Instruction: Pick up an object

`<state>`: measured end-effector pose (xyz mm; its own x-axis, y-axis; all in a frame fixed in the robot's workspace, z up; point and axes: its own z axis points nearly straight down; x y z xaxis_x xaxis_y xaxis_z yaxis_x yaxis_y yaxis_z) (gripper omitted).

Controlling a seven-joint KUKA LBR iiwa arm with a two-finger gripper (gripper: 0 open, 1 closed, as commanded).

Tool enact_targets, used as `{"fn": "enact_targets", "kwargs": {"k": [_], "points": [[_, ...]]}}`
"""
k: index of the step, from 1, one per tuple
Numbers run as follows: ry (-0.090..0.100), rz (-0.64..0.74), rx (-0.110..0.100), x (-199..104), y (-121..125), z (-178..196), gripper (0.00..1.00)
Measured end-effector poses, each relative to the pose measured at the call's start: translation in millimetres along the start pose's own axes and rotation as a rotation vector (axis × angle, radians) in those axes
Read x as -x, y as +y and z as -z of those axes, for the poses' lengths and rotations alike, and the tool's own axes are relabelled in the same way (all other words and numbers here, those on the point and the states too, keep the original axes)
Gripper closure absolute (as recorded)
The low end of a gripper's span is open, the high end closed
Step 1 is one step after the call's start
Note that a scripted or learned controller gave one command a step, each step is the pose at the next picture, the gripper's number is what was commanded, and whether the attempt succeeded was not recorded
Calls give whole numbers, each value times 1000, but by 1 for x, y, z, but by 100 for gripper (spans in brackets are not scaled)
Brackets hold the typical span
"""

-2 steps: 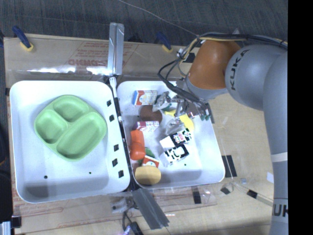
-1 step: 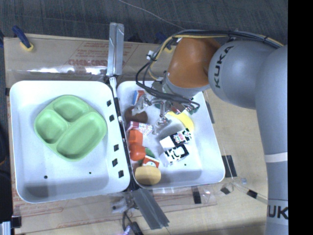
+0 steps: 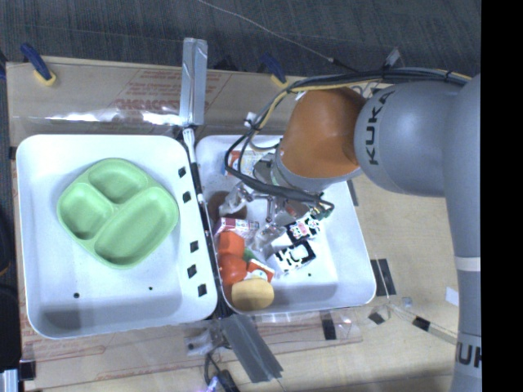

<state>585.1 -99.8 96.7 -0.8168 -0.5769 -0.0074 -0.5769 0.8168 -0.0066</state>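
We see our end effector (image 3: 263, 212) low in the right bin (image 3: 347, 251); its grip we cannot tell. The tomato (image 3: 232, 245) beside it looks smooth, rounded, light; grasp across its middle.

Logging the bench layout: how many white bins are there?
2. The left bin holds a green divided plate; the right bin holds the clutter of objects, with the arm above it.
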Motion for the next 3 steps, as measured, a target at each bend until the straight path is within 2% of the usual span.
{"fn": "enact_targets", "kwargs": {"k": [1, 2, 3], "points": [[-2, 81, -4, -67, -10, 2, 0], [-4, -54, -6, -69, 29, 2, 0], [-3, -129, -2, -23, 21, 1, 0]]}}
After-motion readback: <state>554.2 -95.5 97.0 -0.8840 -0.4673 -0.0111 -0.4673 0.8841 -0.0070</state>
